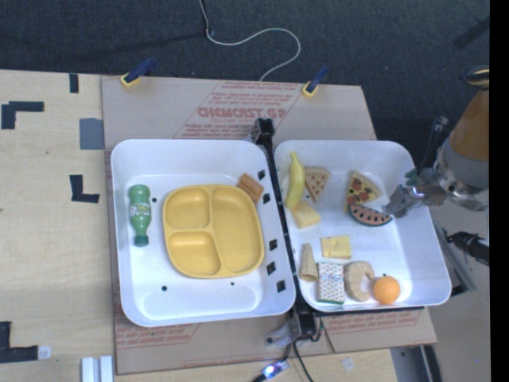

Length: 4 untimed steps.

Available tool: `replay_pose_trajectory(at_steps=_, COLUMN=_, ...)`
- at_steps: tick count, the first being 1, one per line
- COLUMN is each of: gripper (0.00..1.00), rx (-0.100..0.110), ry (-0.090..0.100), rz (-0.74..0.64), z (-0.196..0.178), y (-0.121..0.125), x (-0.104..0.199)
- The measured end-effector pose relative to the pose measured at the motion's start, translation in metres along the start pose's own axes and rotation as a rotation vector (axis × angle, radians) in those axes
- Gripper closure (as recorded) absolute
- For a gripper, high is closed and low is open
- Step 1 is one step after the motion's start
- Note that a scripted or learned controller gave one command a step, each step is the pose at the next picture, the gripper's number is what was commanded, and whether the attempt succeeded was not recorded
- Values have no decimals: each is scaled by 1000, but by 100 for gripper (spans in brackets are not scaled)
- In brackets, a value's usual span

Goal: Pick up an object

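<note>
The tool is seen low over the right bin, at its right wall, and whether it is spread or pressed together cannot be told. Nothing is seen pinched in it. Just left of the tool, touching or nearly so, the watermelon slice is found lying flat, its long axis running left to right, its curved rind turned toward the near side of the bin. Directly behind the slice a pizza wedge is laid, close enough to crowd it. Further left of the slice a second pizza wedge and a banana are seen, the banana stretched front to back along the bin's left wall. A yellow cheese block is placed below the banana, and a cheese square lies nearer the front, well apart from the slice. Along the front wall a cracker, a bagel-like ring and an orange are lined up. In the left bin a yellow divided plate and a green bottle are held.
</note>
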<state>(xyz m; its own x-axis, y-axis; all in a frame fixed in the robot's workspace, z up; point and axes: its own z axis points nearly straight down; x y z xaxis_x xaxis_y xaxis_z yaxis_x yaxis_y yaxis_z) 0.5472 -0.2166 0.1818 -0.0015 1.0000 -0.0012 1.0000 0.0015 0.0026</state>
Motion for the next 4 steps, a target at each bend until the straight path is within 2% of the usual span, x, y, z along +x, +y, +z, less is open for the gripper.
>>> replay_pose_trajectory(at_steps=1, gripper=100, rx=-1, ry=0, rz=0, z=-45, y=1, x=0)
replay_pose_trajectory(at_steps=2, gripper=100, rx=4, ry=3, rz=-6, z=-43, y=18, x=63)
replay_pose_trajectory(at_steps=4, gripper=100, rx=4, ry=2, rz=-4, z=-26, y=47, x=162)
